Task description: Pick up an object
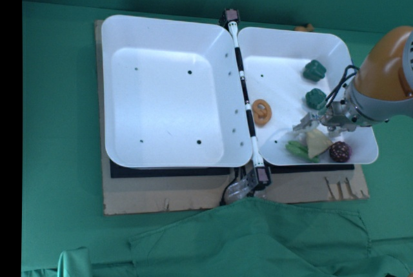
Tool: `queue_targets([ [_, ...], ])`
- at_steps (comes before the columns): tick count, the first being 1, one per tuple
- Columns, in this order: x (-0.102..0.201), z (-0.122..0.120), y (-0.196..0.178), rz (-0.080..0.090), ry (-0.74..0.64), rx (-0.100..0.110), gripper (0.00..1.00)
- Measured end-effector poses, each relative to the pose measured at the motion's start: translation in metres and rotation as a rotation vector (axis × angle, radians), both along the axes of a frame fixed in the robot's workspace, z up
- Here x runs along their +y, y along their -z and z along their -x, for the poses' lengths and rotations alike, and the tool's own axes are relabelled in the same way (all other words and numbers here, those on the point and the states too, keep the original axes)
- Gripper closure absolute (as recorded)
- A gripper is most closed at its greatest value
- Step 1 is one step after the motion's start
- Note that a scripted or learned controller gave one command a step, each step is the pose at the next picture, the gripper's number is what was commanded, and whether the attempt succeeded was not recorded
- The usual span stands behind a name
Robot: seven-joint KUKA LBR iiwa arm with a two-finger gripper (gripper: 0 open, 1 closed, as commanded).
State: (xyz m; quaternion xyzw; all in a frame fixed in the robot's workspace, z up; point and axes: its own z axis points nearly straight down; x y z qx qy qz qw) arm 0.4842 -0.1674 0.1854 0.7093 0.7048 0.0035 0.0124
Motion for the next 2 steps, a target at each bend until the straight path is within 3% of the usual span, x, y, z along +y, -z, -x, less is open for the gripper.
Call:
queue_targets([
  [1, -0.021, -0.015, -0.015, -0.008, -0.002, 0.016, 0.00],
  [2, -0.021, -0.087, 0.001, -0.006, -0.006, 0.009, 0.00],
])
